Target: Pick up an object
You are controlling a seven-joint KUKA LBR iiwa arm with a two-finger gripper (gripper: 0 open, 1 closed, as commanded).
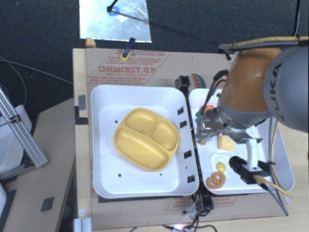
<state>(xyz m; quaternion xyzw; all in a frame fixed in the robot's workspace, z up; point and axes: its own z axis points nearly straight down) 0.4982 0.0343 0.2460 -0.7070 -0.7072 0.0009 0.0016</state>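
- Where the right bin [285,178] comes nearest, one brown ring-shaped pretzel [215,180] lies flat, one small yellow piece [220,167] just beyond it.
- One pale yellow wedge [225,143] lies farther in, beside the gripper [206,127].
- Whether the gripper is clenched or released cannot be told.
- One yellow three-compartment plate [146,138] sits in the left bin [104,178].
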